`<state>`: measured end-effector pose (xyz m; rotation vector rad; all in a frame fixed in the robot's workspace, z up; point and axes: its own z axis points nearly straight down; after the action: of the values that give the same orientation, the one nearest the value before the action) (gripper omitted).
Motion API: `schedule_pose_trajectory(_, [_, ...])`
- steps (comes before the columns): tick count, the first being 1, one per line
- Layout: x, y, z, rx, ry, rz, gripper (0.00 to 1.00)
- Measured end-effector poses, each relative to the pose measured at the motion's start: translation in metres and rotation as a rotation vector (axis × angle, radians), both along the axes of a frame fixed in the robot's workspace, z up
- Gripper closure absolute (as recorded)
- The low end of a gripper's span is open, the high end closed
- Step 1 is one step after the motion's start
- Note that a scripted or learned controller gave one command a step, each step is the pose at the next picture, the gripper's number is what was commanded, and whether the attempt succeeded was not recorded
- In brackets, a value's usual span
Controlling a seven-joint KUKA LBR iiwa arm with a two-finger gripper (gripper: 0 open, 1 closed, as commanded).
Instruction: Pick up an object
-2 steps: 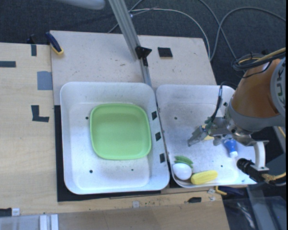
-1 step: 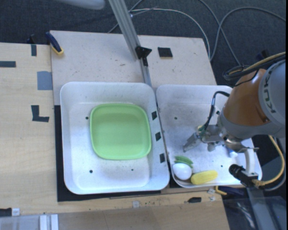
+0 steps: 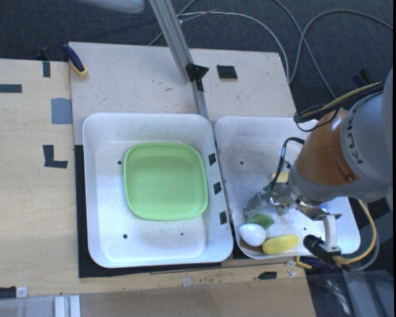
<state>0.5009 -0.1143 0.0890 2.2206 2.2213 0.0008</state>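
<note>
Left bin [image 3: 105, 177] holds a green plate [image 3: 165, 180]; right bin [image 3: 251, 144] an egg [image 3: 253, 234] (end effector [image 3: 272, 200] state unclear).

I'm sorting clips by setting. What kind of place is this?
Probably a robotics lab bench: a grey arm reaches over two white bins, loose cables trail behind, and tape marks dot the tabletop.

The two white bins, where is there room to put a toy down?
The right white bin has a bare patch at its far end, away from the white egg-shaped object, yellow oblong object and green object crowding its near corner under the gripper. The left white bin has bare strips around its square green plate.
</note>
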Motion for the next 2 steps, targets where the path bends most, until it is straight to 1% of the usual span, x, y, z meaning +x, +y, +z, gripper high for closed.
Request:
schedule_pose_trajectory(1, [0.000, -0.001, 0.012, -0.002, -0.002, -0.001, 1.00])
schedule_pose_trajectory(2, [0.002, -0.006, 0.072, 0.000, -0.003, 0.000, 1.00])
